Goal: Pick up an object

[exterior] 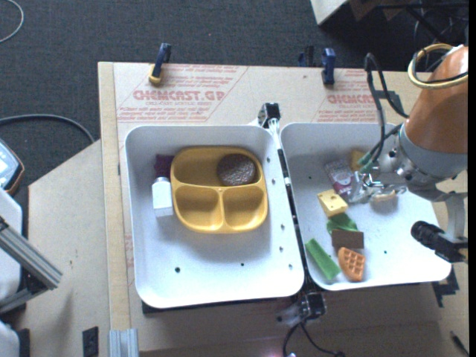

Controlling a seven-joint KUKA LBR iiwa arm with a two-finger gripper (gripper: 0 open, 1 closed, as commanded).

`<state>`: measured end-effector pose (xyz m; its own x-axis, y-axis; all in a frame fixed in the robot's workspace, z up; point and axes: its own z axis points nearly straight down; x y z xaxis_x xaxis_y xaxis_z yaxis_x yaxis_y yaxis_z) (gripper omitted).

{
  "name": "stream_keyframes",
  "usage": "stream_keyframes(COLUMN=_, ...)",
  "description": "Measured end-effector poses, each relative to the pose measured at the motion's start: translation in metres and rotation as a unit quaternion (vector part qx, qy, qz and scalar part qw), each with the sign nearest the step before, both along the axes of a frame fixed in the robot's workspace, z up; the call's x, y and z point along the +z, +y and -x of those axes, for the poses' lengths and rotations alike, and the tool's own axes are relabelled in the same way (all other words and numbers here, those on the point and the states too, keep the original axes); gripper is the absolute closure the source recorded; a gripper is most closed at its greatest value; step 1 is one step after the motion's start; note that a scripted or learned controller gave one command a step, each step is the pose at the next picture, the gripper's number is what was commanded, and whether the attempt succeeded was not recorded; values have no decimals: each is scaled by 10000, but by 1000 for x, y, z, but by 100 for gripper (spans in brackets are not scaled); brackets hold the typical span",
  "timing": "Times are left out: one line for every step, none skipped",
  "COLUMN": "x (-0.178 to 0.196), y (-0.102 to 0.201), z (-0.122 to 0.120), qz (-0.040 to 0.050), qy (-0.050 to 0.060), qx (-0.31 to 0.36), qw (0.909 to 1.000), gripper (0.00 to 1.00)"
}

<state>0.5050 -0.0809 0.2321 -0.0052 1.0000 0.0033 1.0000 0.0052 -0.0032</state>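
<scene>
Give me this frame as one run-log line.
gripper: low in right bin, beside cheese cube | grasp: unconfirmed | left bin: yellow tray holding brown item

A: A robotics lab, plainly. See the board under the bins, fixed by clamps along its top edge.

B: And dark carpet across the top of the frame, a loose cable curling at left, metal framing at lower left.

A: Toy food, too.
</scene>
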Motion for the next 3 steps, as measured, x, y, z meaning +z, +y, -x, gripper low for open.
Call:
stream_keyframes(x=-15, y=55, z=3, qz=-2, qy=5, qx=5, qw=10000, gripper=100)
stream_keyframes(x=-17, y=47, z=8, qz=12, qy=1, qx=-30, qw=10000, gripper=100)
stream_keyframes(x=-15, y=52, z=4, qz=17, qy=-23, qx=-22, qw=10000, gripper=100)
